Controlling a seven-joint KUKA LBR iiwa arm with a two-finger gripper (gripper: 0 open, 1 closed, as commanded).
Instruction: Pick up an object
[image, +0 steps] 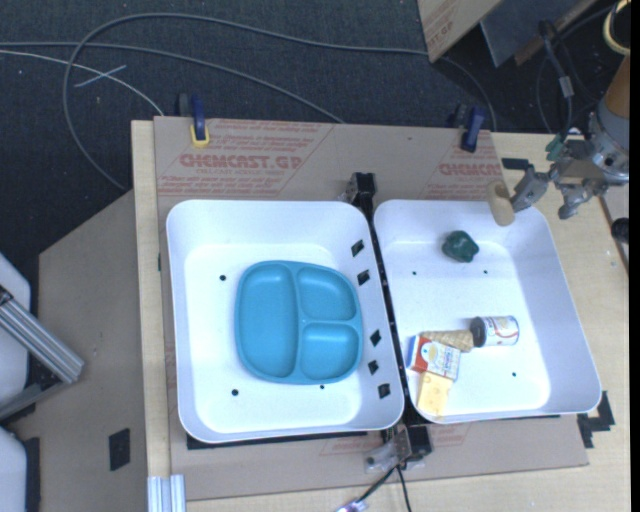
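Note:
My gripper (548, 197) hovers over the far right corner of the right bin (560, 300), its two fingers spread apart and nothing between them. A small tan piece (501, 204) sits right at the tip of the left finger (524, 189), over the bin's far rim; whether it touches the finger I cannot tell. Lower in the same bin lie a dark green lump (460, 245), a small can (497, 330) on its side, a tan wedge (450, 340), a red and white carton (438, 358) and a yellow packet (432, 393).
The left bin (200, 250) holds a blue divided plate (298, 322). A black divider with clips (370, 290) runs between the bins. Blue clamps (199, 121) (471, 129) grip the board's far edge. Cables trail across the dark floor beyond.

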